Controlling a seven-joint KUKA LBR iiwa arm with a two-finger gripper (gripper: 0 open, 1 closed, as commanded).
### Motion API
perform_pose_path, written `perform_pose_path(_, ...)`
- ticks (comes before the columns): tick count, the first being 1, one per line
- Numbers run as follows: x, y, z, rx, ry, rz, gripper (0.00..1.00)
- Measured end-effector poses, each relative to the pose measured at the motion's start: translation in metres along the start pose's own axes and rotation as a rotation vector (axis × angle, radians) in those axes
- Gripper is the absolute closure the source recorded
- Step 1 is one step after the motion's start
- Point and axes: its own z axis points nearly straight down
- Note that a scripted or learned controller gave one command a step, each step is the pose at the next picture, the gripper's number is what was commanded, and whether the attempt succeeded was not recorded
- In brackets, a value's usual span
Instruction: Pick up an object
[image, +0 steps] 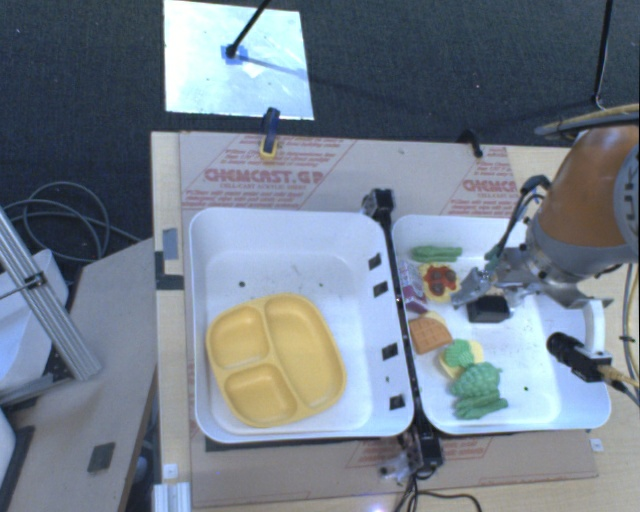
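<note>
The right bin (560, 400) holds several toy foods. A green pea pod (437, 253) lies near its far left corner, with a red and yellow pizza piece (438, 281) just in front of it. Nearer the front are an orange toast slice (430, 333), a green and yellow piece (460, 354), a broccoli floret (477, 380) and a green pod (482, 406). My gripper (472, 291) hangs low over the bin's middle, just right of the pizza piece and above the toast. Nothing shows in its grasp.
The left bin (290, 240) holds a yellow divided plate (275, 355). A black-clipped divider wall (392, 320) runs between the two bins. The right half of the right bin is bare white floor under the arm.
</note>
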Motion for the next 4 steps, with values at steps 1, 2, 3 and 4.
perform_pose_path(1,0.016,0.047,-0.193,-0.021,-0.003,-0.006,0.0)
perform_pose_path(2,0.091,0.093,-0.252,-0.011,0.0,-0.009,0.0)
perform_pose_path(3,0.184,0.123,-0.3,-0.009,0.003,-0.011,0.0)
perform_pose_path(4,0.294,0.12,-0.2,0.008,0.003,-0.012,0.0)
